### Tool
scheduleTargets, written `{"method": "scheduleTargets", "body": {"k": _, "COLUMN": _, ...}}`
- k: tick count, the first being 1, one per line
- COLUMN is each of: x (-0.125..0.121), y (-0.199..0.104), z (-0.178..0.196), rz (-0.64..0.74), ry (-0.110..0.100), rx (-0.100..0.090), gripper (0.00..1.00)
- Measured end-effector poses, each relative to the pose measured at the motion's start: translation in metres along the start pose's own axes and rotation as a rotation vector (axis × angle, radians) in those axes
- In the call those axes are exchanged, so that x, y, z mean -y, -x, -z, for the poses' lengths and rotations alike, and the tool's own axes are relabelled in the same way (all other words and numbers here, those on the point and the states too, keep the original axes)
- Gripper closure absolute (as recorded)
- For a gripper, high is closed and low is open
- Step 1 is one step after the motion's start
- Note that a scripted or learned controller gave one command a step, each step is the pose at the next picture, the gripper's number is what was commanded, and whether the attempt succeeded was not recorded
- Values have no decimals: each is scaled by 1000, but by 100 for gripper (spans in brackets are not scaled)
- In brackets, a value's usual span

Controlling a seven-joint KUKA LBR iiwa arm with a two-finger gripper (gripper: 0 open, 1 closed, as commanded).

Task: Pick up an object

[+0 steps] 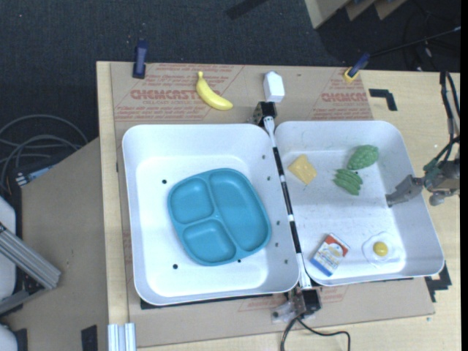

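The right bin (409,265) holds a yellow wedge (302,170), a leafy green piece (363,156) and a darker green piece (349,181) beside it. Nearer the front lie a small red and white carton (329,254) and a fried egg (380,249). My gripper (406,189) reaches in over the bin's right wall, right of the green pieces and apart from them, above the egg in the picture. Nothing shows in its grasp.
In the left bin (139,159) lies a blue divided plate (218,215). A yellow banana (212,93) and a white block (274,86) rest on the bench behind the bins. Cables hang by the arm at the right edge.
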State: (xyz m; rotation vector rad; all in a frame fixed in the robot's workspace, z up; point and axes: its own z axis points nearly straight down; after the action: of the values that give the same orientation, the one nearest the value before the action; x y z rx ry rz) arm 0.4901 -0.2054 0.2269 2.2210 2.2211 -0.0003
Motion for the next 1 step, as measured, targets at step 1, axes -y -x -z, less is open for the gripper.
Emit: {"method": "scheduleTargets", "body": {"k": 1, "x": -87, "y": -27, "z": -100, "rz": 1, "ry": -1, "rx": -1, "gripper": 0}}
